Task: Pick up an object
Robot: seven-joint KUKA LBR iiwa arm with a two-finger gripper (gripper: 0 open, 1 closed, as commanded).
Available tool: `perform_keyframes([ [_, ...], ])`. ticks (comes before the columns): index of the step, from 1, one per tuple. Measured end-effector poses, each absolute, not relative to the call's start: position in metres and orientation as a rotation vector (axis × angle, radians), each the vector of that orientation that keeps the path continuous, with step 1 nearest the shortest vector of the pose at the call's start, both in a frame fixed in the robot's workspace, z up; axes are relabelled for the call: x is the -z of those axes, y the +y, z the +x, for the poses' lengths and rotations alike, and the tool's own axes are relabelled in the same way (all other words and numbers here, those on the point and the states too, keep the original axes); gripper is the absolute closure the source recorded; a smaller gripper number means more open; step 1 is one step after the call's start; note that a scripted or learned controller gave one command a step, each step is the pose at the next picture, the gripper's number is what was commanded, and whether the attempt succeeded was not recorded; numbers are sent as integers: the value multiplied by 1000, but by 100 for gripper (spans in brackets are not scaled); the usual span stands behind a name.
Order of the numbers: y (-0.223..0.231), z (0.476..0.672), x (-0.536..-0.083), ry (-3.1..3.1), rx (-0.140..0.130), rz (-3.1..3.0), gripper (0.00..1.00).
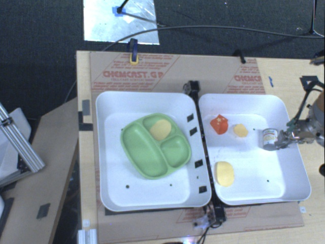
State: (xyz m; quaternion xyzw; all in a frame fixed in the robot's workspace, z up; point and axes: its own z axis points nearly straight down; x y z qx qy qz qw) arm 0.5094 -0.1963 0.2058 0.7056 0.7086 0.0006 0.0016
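Note:
In the right bin (289,187) lie a red object (219,124), a small yellow piece (240,131) and a larger yellow piece (224,173). A small silver can-like cylinder (269,137) stands near the bin's right side. My gripper (280,141) reaches in low from the right edge, its tip right against the cylinder; whether it grips the cylinder is too small to tell. In the left bin (117,187), a green divided plate (147,159) holds another yellow piece (161,129) in its upper compartment.
Black clips run along the divider (200,146) between the bins. A cable crosses the dark floor beyond the bench. An aluminium frame piece (20,141) stands at the left. A thin rod stand (304,95) rises at the bench's right edge.

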Motion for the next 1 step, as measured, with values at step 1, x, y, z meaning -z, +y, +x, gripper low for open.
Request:
perform_keyframes([
  [1, -141, 528, -219, 2231, -6, 2207, 100],
])
